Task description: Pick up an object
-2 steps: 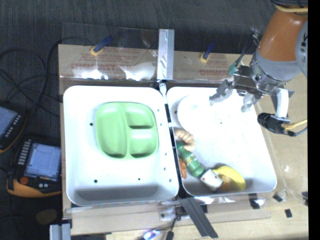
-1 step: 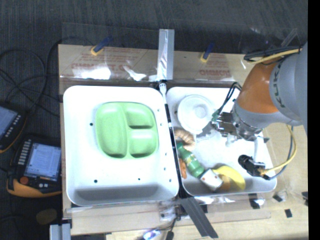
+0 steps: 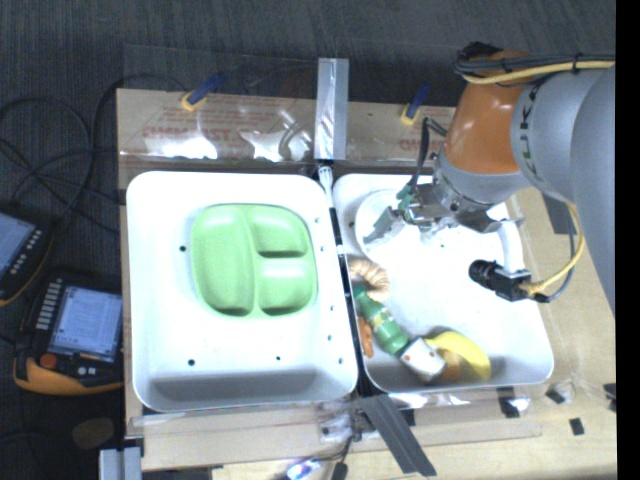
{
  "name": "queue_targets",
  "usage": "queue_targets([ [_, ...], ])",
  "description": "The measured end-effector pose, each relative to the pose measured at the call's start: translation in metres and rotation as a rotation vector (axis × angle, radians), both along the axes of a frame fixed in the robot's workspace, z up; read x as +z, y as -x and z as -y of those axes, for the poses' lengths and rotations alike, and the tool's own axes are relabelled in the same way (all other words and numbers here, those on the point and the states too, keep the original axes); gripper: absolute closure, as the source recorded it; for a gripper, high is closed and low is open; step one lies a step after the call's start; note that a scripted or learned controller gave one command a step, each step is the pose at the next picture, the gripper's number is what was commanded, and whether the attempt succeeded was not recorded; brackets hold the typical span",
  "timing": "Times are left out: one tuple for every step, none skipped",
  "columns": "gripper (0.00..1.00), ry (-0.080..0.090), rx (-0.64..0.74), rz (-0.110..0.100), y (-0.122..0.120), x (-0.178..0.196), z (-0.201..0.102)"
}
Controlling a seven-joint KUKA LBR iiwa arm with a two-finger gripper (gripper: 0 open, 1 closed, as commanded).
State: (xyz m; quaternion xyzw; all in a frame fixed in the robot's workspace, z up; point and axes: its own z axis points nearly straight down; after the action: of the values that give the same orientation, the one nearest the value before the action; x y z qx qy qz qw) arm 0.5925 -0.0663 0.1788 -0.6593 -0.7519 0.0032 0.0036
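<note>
Objects for picking lie heaped in the right bin (image 3: 530,368), along its left wall and near corner: a tan braided piece like a pretzel (image 3: 372,279), a green bottle (image 3: 383,326) with an orange sliver (image 3: 367,340) touching it, and a banana (image 3: 465,353) pressed against a small white block (image 3: 424,361). Seen from above, the gripper (image 3: 392,220) hangs over the bin's far left corner, its fingers spread with nothing between them, well apart from the heap. The arm (image 3: 545,108), grey with an orange band, reaches in from the right, a black fitting (image 3: 497,276) and cabling slung beneath it. The step in hand looks to be the approach: no object is yet chosen or touched. The next move would call for carrying the gripper toward the near side, squaring the fingers across one item and dropping on it; the crowding against the wall leaves little room for a finger. The banana looks smooth and curved, the bottle slick and round and likely to roll, the pretzel knobbly. The left bin (image 3: 150,268), glossy white plastic, holds a pale green tray (image 3: 235,268) with three compartments, matte and rounded at the corners
</note>
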Motion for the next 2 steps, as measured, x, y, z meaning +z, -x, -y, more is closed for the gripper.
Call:
queue_targets([
  [0.00, -0.004, 0.149, 0.000, 0.093, -0.047, 0.040],
  [0.00, -0.004, 0.258, 0.000, 0.110, 0.000, -0.008],
])
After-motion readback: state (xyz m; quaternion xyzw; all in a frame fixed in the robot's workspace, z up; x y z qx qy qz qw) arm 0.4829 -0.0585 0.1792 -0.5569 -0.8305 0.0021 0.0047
